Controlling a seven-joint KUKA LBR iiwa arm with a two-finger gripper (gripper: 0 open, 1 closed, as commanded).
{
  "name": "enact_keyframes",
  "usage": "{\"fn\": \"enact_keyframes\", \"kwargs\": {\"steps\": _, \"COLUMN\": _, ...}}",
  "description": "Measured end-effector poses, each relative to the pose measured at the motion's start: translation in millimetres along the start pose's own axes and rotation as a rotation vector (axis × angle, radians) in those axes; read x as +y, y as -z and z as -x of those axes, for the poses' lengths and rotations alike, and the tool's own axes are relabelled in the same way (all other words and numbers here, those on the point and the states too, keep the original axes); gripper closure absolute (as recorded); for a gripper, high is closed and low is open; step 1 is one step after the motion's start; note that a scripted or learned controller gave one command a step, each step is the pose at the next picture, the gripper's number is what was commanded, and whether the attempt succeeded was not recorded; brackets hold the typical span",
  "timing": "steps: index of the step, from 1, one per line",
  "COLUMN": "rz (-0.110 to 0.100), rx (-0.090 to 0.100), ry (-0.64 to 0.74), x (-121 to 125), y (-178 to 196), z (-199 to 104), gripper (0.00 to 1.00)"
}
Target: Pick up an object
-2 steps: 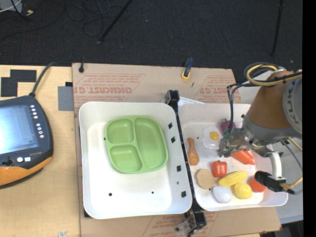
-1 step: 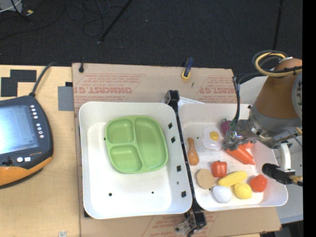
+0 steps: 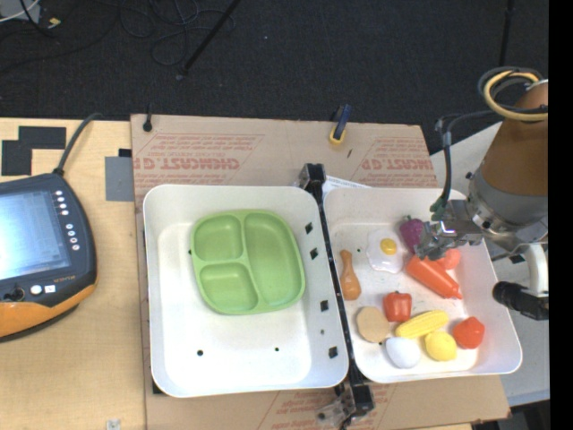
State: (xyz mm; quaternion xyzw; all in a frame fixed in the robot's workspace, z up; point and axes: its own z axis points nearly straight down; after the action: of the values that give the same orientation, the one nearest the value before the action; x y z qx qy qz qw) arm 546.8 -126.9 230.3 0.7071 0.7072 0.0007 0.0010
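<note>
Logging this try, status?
Claw low in right bin, fingers unclear. Over carrot, beside purple piece. Nothing visibly held.

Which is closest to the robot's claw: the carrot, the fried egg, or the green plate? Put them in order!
From the gripper, in the camera view:
1. The carrot, just below it in the right bin.
2. The fried egg, further left in the same bin.
3. The green plate, far off in the left bin.
</note>
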Motion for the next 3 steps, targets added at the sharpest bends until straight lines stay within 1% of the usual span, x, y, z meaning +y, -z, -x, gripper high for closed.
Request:
{"fn": "enact_keyframes", "kwargs": {"steps": 1, "rz": -0.004, "rx": 0.002, "ry": 0.003, "x": 25.1, "y": -11.3, "z": -42.0, "gripper": 1.0}}
{"fn": "enact_keyframes", "kwargs": {"steps": 2, "rz": -0.003, "rx": 0.002, "ry": 0.004, "x": 47.0, "y": -1.6, "z": -81.8, "gripper": 1.0}}
{"fn": "enact_keyframes", "kwargs": {"steps": 3, "rz": -0.005, "rx": 0.002, "ry": 0.003, "x": 67.8, "y": -12.1, "z": -124.3, "gripper": 1.0}}
